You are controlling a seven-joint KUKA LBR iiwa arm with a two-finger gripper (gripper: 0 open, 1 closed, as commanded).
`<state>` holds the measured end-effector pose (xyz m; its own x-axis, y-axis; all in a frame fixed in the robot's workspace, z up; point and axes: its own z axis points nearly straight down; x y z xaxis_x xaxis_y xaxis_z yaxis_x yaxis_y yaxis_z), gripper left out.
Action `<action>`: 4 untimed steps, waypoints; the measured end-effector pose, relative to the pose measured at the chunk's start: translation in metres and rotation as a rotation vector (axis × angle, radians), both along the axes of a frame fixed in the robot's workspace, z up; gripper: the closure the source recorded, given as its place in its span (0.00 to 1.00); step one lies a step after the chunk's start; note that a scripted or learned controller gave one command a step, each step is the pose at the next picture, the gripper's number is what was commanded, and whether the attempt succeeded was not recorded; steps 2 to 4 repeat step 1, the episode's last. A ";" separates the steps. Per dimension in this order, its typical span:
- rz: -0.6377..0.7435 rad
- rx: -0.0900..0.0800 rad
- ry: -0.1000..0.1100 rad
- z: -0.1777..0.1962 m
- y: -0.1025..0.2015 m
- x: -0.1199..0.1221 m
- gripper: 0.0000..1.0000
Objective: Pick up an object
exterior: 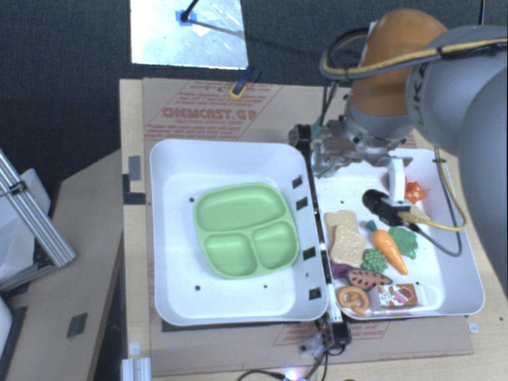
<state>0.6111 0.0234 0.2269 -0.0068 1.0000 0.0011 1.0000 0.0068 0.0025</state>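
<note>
Near edge of the right bin [451, 280], at six o'clock: a pretzel [353, 298], small, glossy brown, twisted into loops. Just beside it at five o'clock, a small flat box [398, 295], printed in red and white, lying on its face. Right behind the pretzel, a dark reddish-brown oval piece [369, 278], speckled, possibly a sausage, though too small to tell.

Toward the bin's middle: a slice of bread [344, 241], pale and porous with a tan crust, lying flat close to the nine o'clock wall. Next to it a carrot [390, 249], smooth orange plastic, tapered, its point toward six o'clock. Bumpy green leafy pieces [375, 259] touching the carrot on either side. Farther back at two o'clock, a small red piece [413, 190], shiny, partly hidden.

All of these loose on the smooth white floor, none lifted.

In the left bin [171, 213], white, shallow, round-cornered: a light green tray [242, 228], matte plastic, split into three compartments, set at the middle and turned slightly.

Farthest back, at eleven o'clock of the right bin: the gripper [327, 161], grey metal, low over the corner, well apart from the toys. Open or closed: cannot tell from this angle.

Beneath both bins, brown printed cardboard [208, 109]; beyond it at twelve o'clock, a crinkled silvery sheet [189, 21].
</note>
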 end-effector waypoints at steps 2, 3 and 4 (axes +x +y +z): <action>-0.007 -0.002 0.002 -0.013 -0.013 -0.005 1.00; -0.007 -0.002 0.002 -0.013 -0.013 -0.005 1.00; -0.007 -0.002 0.002 -0.013 -0.013 -0.005 1.00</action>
